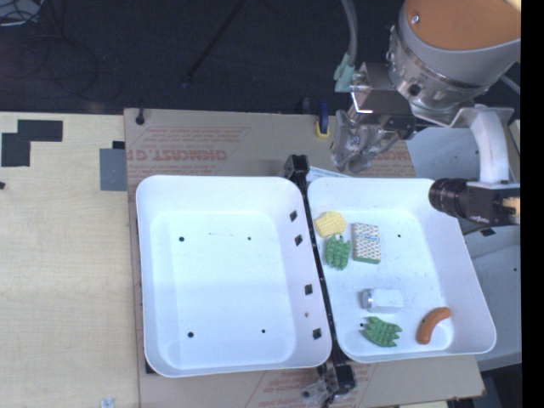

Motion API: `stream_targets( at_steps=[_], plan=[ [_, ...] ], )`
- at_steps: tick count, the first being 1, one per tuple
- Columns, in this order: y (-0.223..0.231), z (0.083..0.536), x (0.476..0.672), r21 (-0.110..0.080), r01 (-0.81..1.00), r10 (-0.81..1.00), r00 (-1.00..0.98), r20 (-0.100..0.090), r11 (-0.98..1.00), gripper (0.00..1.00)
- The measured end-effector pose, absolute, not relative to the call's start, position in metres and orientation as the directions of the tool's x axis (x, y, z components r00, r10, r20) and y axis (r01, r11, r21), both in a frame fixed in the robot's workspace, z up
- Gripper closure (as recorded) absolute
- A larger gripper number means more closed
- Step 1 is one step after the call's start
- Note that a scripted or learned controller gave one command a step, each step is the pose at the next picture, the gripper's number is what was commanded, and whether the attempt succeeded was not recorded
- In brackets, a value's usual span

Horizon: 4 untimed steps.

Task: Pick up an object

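Camera view from above shows the gripper (360,150) hanging just beyond the far edge of the right bin (473,306), near that bin's far left corner; it appears as a blurred, pale grey shape, and I cannot tell if it is opened or closed, and nothing can be seen held in it. Above it is the grey wrist with the orange band (459,8), reaching in from the right side. All the objects to pick lie on the floor of the right bin, apart from the gripper. Near the left wall, in the far half, a yellow piece (330,223) lies, and a small green piece (337,252) is just beside it on the near side, possibly touching it. Just to the right of these two is a flat box (366,242) with a dotted top and a green edge. Toward the middle of the near half a grey and white item (381,298) rests. Close to the near edge a green leafy item (381,332) lies, and an orange sausage shape (433,325) is beside it, toward the near right corner. The left bin (219,272) stands side by side with the right one, and black clips (308,289) sit along the seam between them. Both bins rest on a sheet of brown cardboard (212,147), which lies on the pale wooden bench (59,262).
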<state>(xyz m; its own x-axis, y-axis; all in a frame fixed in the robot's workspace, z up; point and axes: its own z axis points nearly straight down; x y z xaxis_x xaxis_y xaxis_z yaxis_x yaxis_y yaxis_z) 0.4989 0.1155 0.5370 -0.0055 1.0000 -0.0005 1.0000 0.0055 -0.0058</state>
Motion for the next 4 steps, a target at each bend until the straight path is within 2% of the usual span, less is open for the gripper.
stream_targets(
  at_steps=[2, 4],
  plan=[
    [0.190, 0.537, 0.491, -0.003, 1.000, 1.000, -0.004, 0.000, 0.004, 1.00],
    [0.244, 0.537, 0.501, -0.003, 1.000, 1.000, -0.002, -0.002, 0.002, 1.00]
  ],
)
